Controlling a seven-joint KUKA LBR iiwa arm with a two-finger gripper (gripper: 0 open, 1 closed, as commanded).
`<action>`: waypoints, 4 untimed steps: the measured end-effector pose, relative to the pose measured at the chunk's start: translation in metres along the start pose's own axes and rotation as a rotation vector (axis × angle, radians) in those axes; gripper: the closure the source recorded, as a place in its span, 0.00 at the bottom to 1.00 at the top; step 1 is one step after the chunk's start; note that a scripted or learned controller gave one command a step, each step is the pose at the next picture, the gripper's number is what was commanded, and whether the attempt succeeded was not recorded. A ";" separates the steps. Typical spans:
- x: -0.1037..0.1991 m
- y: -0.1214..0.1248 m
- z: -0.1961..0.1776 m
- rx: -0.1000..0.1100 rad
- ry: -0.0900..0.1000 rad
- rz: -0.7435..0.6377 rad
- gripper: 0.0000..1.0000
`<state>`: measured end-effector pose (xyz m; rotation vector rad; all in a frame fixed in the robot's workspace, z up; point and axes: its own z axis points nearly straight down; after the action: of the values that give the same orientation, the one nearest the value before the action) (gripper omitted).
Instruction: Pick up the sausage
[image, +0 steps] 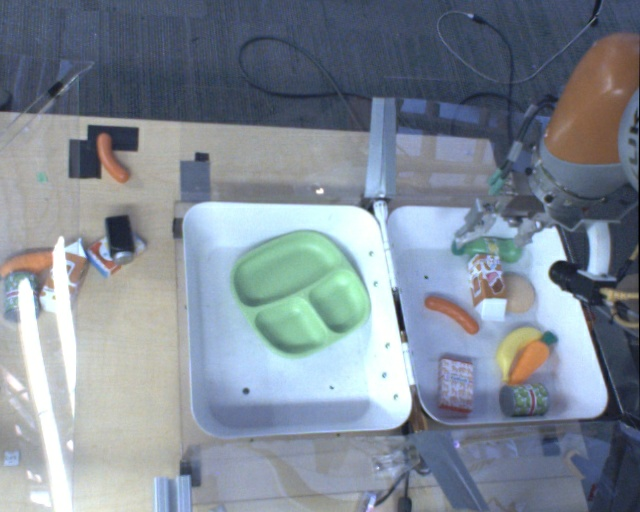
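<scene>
Sausage (451, 313) is a short orange-red link, a bit curved, glossy, lying flat and slanted in the right bin (420, 250), toward its left-middle, w/ bare white floor around it. Nothing touching it.

Right bin is crowded otherwise: a small carton (487, 283) w/ red and white print just right of the sausage, a pale round thing (519, 293) tucked behind the carton, a green item (495, 247) at the far side under the gripper. Nearer: a banana (516, 347) w/ a carrot (529, 360) lying across it, a dark green can (524, 399) at the near right corner, and a reddish packet (456, 383) near the front, approx. below the sausage.

Left bin (215, 400) holds one thing, a light green divided plate (300, 292) w/ three sections, sitting about centre, nothing on it.

Arm comes in from the right, orange band up top. Gripper (497, 224) hangs over the far part of the right bin, above the green item, well apart from the sausage. Jaws: can't tell if they're open or closed from here, too cluttered.

On the counter (140, 330) left of the bins, loose bits: another orange sausage-like piece (112, 158) on a black patch at the far left, a small black block (119, 235), some packets.
</scene>
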<state>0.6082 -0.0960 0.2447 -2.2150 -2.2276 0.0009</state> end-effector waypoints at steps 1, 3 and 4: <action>0.004 -0.027 0.110 0.000 0.001 -0.251 0.00; 0.006 -0.039 0.156 -0.017 -0.003 -0.251 0.00; -0.002 -0.102 0.106 0.000 0.001 -0.073 0.00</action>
<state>0.5058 -0.0990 0.1386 -2.1314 -2.3062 -0.0006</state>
